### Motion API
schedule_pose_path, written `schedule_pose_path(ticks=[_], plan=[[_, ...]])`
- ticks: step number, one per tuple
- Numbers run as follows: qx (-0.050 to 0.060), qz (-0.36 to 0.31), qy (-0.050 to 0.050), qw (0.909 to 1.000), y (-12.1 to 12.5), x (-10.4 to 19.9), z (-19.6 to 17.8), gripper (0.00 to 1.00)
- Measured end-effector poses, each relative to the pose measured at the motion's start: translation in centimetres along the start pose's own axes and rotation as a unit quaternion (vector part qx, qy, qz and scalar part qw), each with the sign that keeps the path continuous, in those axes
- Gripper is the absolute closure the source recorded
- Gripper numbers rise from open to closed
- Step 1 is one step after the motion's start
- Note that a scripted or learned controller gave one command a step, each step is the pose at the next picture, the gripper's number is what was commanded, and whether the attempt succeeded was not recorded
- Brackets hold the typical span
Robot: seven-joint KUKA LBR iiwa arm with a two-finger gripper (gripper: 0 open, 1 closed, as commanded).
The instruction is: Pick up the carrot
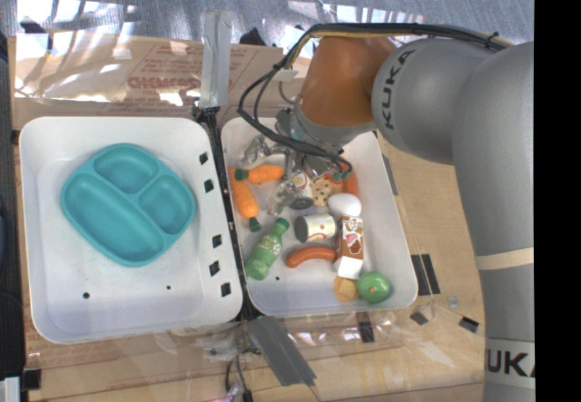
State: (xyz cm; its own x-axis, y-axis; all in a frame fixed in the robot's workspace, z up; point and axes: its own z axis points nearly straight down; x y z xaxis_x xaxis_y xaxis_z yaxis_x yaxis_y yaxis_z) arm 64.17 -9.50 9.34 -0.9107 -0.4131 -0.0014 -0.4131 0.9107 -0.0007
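An orange carrot with a green stub at its left end lies sideways in the upper left of the right bin. A second orange carrot-like piece lies just below it, along the bin's left wall. My gripper hangs below the orange wrist band, low in the bin among the toys. It is just right of the sideways carrot and close to its tip. The view does not show whether it touches the carrot. Nothing is visibly lifted.
The right bin also holds a green bottle, a sausage, a white egg, a small can, a carton and a green apple. A teal divided plate lies in the left bin.
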Motion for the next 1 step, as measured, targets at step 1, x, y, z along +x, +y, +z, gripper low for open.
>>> schedule_pose_path(ticks=[1], plan=[[0.001, -0.06, 0.002, 0.9982, 0.54, 0.94, -0.05, 0.0]])
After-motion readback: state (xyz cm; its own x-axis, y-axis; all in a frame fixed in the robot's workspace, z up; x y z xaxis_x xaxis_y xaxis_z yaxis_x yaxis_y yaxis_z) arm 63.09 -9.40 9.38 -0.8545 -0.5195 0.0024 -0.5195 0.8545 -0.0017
